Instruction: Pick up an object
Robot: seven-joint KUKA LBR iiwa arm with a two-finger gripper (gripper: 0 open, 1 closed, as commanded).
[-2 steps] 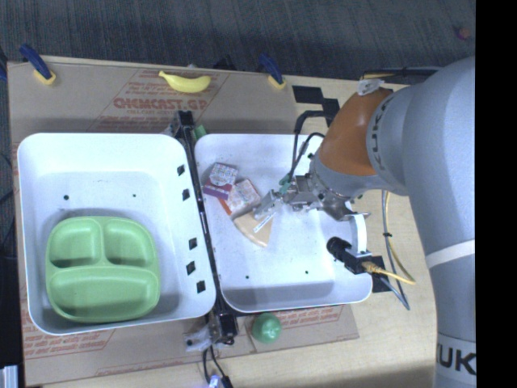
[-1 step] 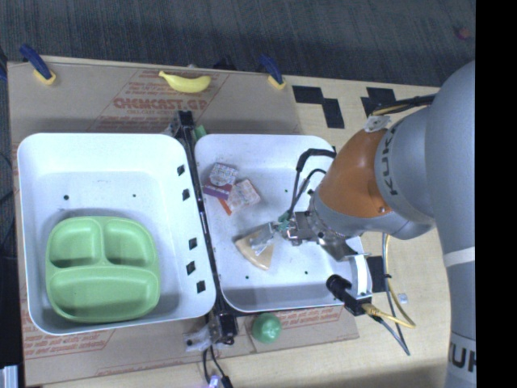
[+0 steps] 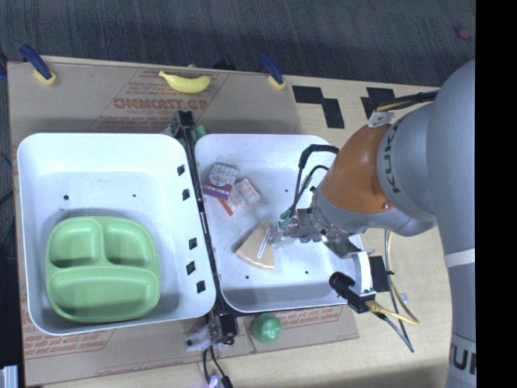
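Where tool (image 3: 283, 231) touches, pale wedge (image 3: 257, 246)

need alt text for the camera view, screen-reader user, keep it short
The grey KUKA arm reaches from the right into the right white bin, its gripper low beside a tan wedge-shaped piece, with small wrapped packets farther back. The left bin holds a green divided tray.

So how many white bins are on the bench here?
2: the left bin holds a green tray; the right bin holds small items, partly under the arm.
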